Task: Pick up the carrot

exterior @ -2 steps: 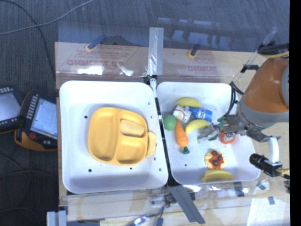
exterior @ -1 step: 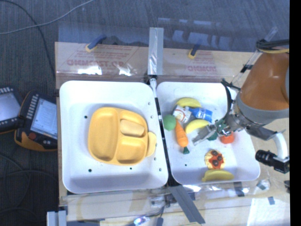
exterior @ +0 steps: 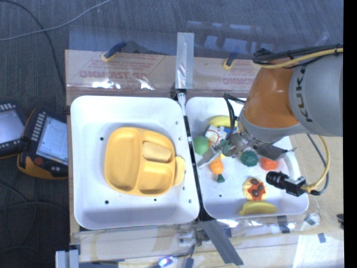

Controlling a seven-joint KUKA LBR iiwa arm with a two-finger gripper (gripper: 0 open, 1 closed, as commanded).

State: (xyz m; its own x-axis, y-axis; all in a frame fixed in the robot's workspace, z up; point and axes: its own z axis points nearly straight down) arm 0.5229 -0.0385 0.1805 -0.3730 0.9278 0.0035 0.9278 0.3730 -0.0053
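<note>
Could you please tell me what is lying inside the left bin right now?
A yellow divided tray lies inside the left bin; whatever is beneath the tray is covered.

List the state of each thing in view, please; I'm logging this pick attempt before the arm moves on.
Small orange carrot with green top: lying in the right white bin, beside the gripper.
Yellow plastic divided tray: flat in the left white bin.
Yellow banana: lying near the right bin's front edge.

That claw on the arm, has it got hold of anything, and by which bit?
It cannot be told. The gripper sits low in the right bin, just above the carrot, but no object shows between its fingers.
</note>
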